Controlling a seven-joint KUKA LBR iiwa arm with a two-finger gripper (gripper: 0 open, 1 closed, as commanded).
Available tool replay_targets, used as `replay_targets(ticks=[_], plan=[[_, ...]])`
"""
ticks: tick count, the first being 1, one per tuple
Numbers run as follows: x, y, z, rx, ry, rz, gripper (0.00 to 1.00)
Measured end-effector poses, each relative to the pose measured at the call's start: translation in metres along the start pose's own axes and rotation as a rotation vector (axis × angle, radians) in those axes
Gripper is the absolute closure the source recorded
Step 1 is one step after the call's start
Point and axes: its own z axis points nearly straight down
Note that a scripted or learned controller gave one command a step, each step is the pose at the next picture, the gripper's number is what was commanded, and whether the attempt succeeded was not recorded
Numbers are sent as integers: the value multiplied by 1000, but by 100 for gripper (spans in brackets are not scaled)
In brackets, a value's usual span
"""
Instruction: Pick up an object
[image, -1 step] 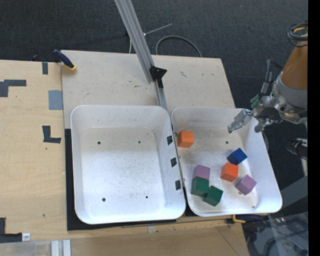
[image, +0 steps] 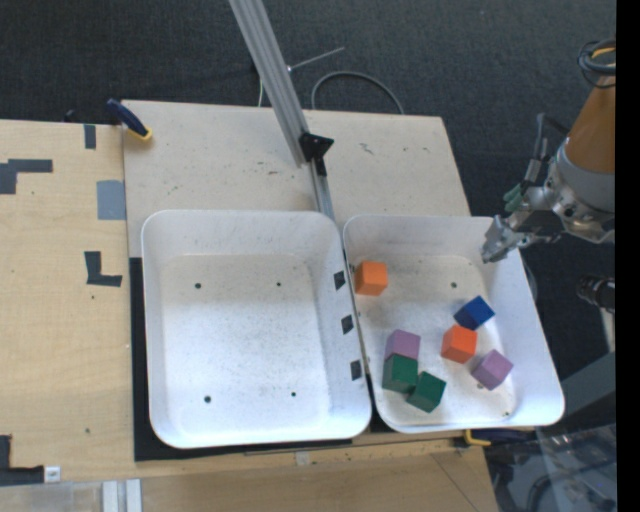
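Overhead, gripper seemingly above right bin rim, blocks inside.

Pincer above right bin's rim, apart from blue cube.

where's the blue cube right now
The blue cube lies in the right bin, toward its right side, just above an orange cube and apart from the end effector.

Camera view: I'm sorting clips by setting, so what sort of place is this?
Probably a robotics lab test bench: two white bins side by side, small coloured blocks in the right one, and the gripper at its rim.
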Motion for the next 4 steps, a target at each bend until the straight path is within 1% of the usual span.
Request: replay_targets(ticks=[1,2,3,4], plan=[[-32,30,-148,-1,-3,3,100],[15,55,-263,-10,-3,0,100],[74,116,-256,-1,-1,-2,100],[72,114,-268,-1,-5,0,100]])
